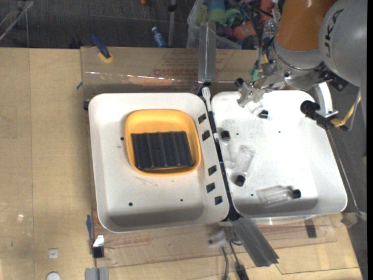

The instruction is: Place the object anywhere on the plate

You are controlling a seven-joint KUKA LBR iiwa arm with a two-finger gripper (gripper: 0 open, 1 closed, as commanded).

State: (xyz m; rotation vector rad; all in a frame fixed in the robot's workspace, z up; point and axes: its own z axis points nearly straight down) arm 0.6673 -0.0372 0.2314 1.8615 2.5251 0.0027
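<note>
Camera view looks down on two white bins side by side. Left bin (111,206) carries an orange plate (160,120) at its centre, and a dark ribbed rectangular object (161,150) lies flat on that plate, toward the plate's 6 o'clock side. Right bin (326,179) holds a few clear tube-like pieces with dark caps: one (278,195) near 6 o'clock, another (240,163) toward 8 o'clock. At the right bin's 12 o'clock edge the gripper (252,95) hangs with its fingers slightly apart and nothing between them. Grey arm (326,22) with its orange band reaches in from 1 o'clock.
</note>
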